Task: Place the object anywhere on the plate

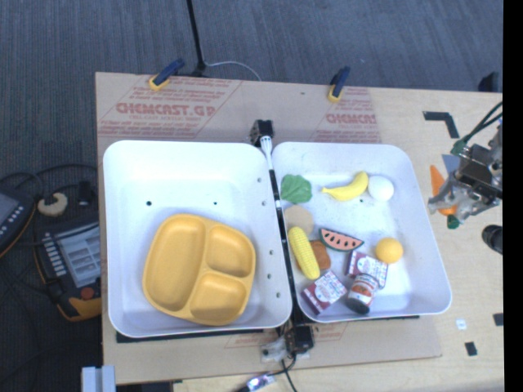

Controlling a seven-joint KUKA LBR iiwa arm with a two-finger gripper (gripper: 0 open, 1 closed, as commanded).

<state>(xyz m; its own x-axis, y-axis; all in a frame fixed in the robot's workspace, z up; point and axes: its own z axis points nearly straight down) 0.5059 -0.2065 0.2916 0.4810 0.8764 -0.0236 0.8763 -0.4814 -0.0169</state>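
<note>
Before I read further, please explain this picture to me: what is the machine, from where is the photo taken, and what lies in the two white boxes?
The photo comes from one camera fixed above a bench, looking down at a slant. The machine is a robot arm that reaches in from the picture's right side; its gripper sits there, beyond the right bin and outside it. I cannot tell if its fingers are open or shut, and I see nothing in them.

The left bin holds a yellow plate with three compartments. The right bin holds toy food: a banana, a white egg, a green leafy piece, a corn cob, a watermelon slice, an orange, a small bottle and some packets.
</note>
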